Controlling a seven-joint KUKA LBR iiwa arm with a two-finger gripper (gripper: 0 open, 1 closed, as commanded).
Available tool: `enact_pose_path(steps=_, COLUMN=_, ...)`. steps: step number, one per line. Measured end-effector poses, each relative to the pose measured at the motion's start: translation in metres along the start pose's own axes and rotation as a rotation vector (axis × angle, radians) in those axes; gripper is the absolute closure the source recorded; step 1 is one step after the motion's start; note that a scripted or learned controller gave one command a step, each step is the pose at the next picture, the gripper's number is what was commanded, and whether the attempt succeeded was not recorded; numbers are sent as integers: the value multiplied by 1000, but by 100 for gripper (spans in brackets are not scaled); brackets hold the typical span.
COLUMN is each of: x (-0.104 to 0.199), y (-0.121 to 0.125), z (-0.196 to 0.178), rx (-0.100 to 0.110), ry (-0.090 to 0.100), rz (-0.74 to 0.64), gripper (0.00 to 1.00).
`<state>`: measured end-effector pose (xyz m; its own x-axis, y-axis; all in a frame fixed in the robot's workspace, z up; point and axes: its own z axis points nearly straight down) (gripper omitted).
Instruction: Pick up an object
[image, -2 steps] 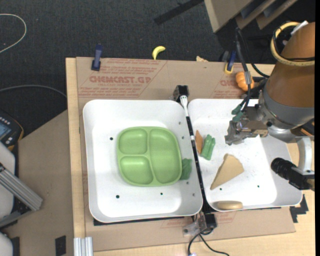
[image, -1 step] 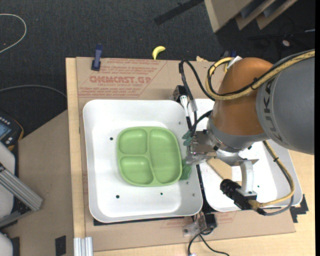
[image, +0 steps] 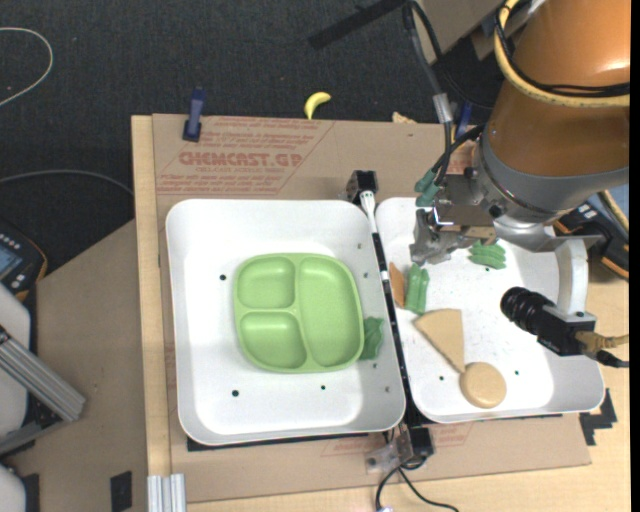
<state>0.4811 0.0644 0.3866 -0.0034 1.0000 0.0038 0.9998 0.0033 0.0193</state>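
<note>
The green block (image: 416, 289) is lying in the right bin (image: 560, 400), near its left wall, just beside an orange piece (image: 397, 285) and just above the tan wedge (image: 445, 335). I am hovering the gripper (image: 432, 243) right over the block's upper end, and I cannot tell whether the fingers are spread or pressed together, since the wrist is covering them. Nothing is sitting between them that I can see. I am judging the risk this way: the block is crowding the bin wall and the orange piece, so a finger could be landing on a neighbour or the rim and skidding the block aside. A green scrap (image: 488, 256) is lying near the gripper's right. The green plate (image: 298, 311) is resting in the left bin (image: 200, 330), well apart.
</note>
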Motion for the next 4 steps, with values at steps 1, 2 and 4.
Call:
enact_pose_path(steps=1, x=7, y=14, z=102, rx=30, ry=-5, rz=5, gripper=100)
enact_pose_path(steps=2, x=17, y=27, z=-53, rx=0, ry=0, rz=0, gripper=100)
enact_pose_path(steps=4, x=9, y=8, z=-2, rx=17, ry=-4, rz=3, gripper=100)
